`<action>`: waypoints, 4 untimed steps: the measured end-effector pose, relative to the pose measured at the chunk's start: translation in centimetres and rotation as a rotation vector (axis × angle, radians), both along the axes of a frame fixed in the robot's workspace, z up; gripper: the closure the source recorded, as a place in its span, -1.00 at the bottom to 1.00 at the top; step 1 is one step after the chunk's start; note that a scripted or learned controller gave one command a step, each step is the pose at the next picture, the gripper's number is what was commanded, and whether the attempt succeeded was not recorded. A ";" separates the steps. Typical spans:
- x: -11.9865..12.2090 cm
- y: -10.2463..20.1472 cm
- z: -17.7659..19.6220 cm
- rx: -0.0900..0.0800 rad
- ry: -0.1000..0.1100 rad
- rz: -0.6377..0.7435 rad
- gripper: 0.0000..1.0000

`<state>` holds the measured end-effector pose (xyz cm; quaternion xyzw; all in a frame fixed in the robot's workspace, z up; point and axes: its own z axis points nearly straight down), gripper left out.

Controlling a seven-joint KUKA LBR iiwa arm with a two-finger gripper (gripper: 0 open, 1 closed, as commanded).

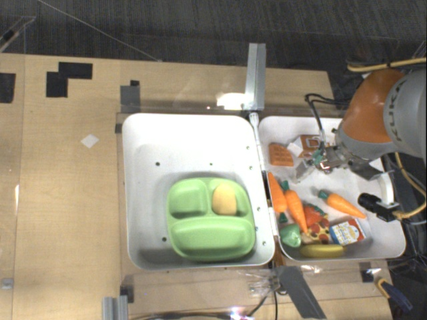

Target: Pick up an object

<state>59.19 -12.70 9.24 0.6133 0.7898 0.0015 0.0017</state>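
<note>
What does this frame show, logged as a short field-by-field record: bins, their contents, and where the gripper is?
left bin: holds a green divided tray
tray contents: one yellow round item in the upper right compartment
right bin: toy foods, including carrots, a banana, a brown waffle-like piece, a small printed carton
arm: enters from the right, over the right bin
gripper: low over the right bin's upper part, near the brown piece
grasp: nothing visibly held

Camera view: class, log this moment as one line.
arm: over right bin | gripper: near waffle | green tray: left bin, holds yellow item
</note>
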 end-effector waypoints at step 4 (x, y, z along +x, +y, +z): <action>-8.3 -3.6 0.1 -0.007 -0.024 0.056 -1.00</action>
